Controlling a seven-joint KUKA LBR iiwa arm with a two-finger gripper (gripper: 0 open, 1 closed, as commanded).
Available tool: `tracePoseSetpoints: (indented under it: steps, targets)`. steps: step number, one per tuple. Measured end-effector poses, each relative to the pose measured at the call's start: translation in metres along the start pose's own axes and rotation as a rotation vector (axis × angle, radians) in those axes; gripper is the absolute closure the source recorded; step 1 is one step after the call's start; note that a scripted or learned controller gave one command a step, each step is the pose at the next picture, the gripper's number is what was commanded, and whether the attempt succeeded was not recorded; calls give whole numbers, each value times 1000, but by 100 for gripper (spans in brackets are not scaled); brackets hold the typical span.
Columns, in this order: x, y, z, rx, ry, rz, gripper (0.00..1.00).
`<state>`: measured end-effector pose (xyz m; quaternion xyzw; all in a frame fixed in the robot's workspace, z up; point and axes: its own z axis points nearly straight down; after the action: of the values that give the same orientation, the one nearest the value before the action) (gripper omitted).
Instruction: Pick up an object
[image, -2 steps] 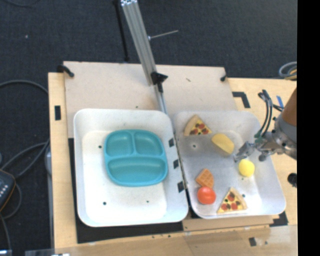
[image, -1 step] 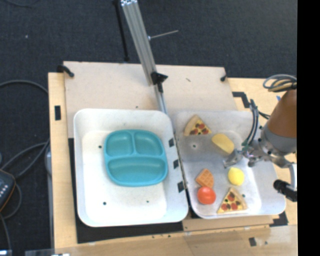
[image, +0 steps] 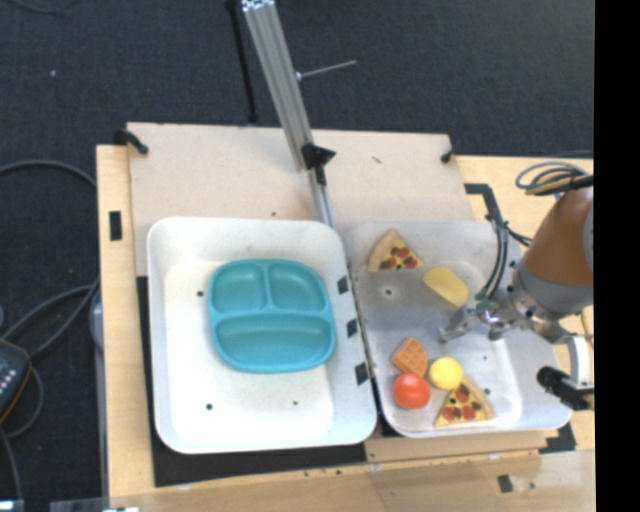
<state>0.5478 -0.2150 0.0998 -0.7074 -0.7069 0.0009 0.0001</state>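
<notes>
Here, the gripper (image: 462, 328) is seen low inside the right bin (image: 385, 295), among toy food pieces.

The arm (image: 560, 262) is extended in from the right, and its gripper is placed over the bin floor, just below the yellow oval piece (image: 446, 286) and above the yellow ball (image: 446, 373). Whether the gripper is spread or closed cannot be told, and nothing is seen held in it. A pizza slice (image: 394, 254) is laid near the bin's far edge. A waffle piece (image: 410, 356), a red tomato (image: 410, 391) and a second pizza slice (image: 464, 405) are grouped with the yellow ball at the near edge. In the left bin (image: 180, 400) a blue divided plate (image: 270, 314) is set. Both bins are carried side by side on the desk (image: 290, 170).
</notes>
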Motion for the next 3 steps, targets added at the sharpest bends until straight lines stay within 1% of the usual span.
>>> tracePoseSetpoints:
  steps: [1, 2, 3]
  targets:
    - [-1, 1, -13, -6, -2, 4, 100]
    - [-2, -3, -75, -9, -3, -1, 100]
    - [-4, -1, -130, -10, -3, -4, 100]
